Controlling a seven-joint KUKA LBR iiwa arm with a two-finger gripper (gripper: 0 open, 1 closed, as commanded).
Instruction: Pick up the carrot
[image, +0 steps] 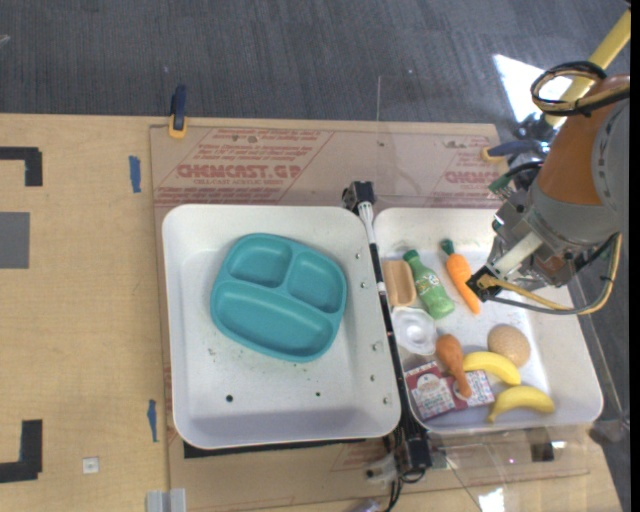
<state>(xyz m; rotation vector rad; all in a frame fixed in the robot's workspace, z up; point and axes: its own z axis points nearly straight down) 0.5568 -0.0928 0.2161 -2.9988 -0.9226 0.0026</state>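
The carrot (460, 280), orange with a small green top, lies in the right bin (585, 375) near its far side, pointing toward the near right. It rests on the bin floor just right of a green bottle (431, 285). My gripper (516, 246) hangs over the right bin's far right part, a short way to the right of the carrot and above it. Nothing shows as held in it.
The right bin also holds a bread roll (400, 283), a white cup (412, 326), a drumstick (452, 358), two bananas (506, 381), a brown egg-shaped thing (509, 343) and a red packet (436, 391). A teal divided plate (279, 296) lies in the left bin (190, 400).
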